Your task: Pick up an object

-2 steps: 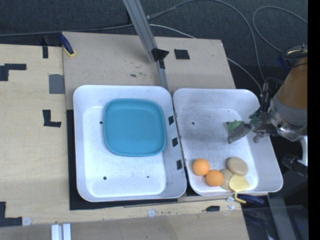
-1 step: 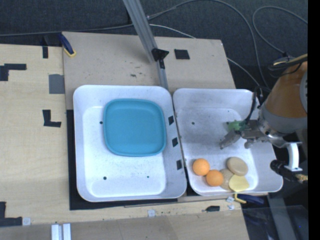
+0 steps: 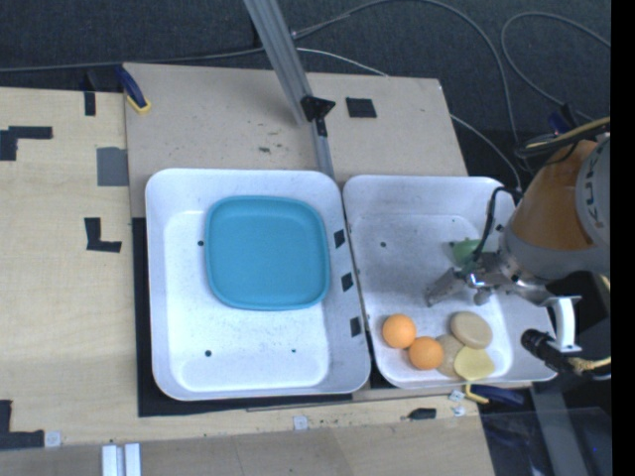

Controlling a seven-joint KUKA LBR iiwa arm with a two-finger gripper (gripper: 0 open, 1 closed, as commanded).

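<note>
Our two-finger metal pincer (image 3: 442, 291) hangs low in the right shallow white plastic bin (image 3: 417, 191); we cannot tell its state, nor see anything in it. Just below it cluster two smooth orange balls (image 3: 399, 330), a tan rounded disc (image 3: 470, 328) and a pale yellow piece (image 3: 474, 364), likely targets. Well to its left, a flat blue square plastic plate (image 3: 267, 252) lies in the other white bin (image 3: 164, 276).

Blue plate (image 3: 267, 253) in left bin (image 3: 169, 296); grey pole (image 3: 283, 48) behind; black cables (image 3: 476, 38).

You have two white bins on the bench: a left bin (image 3: 164, 266) and a right bin (image 3: 397, 206). Count one blue plate (image 3: 267, 253), two orange balls (image 3: 399, 331) (image 3: 426, 353), one tan disc (image 3: 470, 329), one yellow piece (image 3: 475, 364), one green item (image 3: 462, 252).
</note>
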